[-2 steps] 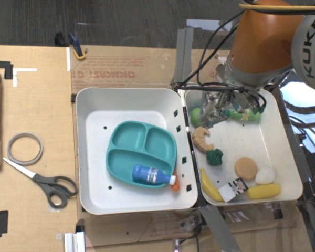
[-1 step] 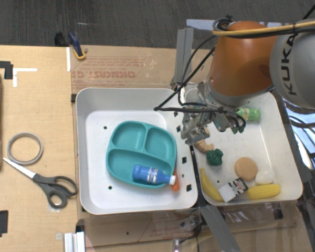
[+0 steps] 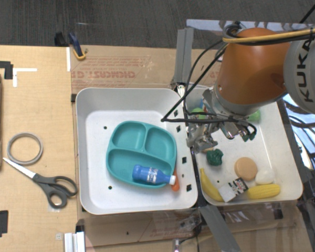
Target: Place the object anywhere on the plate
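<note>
Hand (image 3: 202, 140) hangs low over the right bin, nothing visibly in it; can't tell its state. A blue bottle (image 3: 149, 175) lies on the teal plate (image 3: 142, 151), left and below the hand. Pick step, prob: green toy (image 3: 215, 157) just right-below needs a short drop.

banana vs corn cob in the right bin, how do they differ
The banana is curved and runs along the bin's left wall; the corn cob is straight and lies across near the front wall. The banana looks plain yellow and smooth, the corn cob paler with a ridged surface. A small card-like item lies between them. Both are yellow, elongated and lying flat.
</note>
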`<state>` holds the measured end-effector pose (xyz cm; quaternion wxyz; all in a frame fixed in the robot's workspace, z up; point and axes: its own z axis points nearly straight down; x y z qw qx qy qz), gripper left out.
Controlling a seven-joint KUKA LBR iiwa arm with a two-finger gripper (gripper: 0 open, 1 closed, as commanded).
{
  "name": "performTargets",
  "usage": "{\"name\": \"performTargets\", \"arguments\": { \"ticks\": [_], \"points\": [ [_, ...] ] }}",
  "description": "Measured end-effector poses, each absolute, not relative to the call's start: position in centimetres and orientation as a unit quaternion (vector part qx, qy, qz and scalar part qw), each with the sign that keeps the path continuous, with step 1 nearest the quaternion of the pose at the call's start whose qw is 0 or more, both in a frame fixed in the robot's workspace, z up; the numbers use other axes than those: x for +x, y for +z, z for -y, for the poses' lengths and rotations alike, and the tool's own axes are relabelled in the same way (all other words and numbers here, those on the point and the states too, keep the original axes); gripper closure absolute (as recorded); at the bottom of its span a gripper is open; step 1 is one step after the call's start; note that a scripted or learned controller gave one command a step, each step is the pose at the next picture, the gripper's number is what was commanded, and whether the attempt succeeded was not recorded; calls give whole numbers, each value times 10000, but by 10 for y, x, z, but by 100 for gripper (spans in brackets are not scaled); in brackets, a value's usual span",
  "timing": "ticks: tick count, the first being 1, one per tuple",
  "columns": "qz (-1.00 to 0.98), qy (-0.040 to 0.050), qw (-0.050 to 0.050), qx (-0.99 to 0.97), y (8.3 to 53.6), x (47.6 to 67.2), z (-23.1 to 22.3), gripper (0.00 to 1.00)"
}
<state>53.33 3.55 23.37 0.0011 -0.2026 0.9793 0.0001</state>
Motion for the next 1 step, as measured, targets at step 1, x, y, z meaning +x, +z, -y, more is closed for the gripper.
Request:
{"name": "performTargets", "arguments": {
  "ticks": [1],
  "points": [
    [-9688, -2, 17, -2477, 241, 548, -17, 100]
  ]
}}
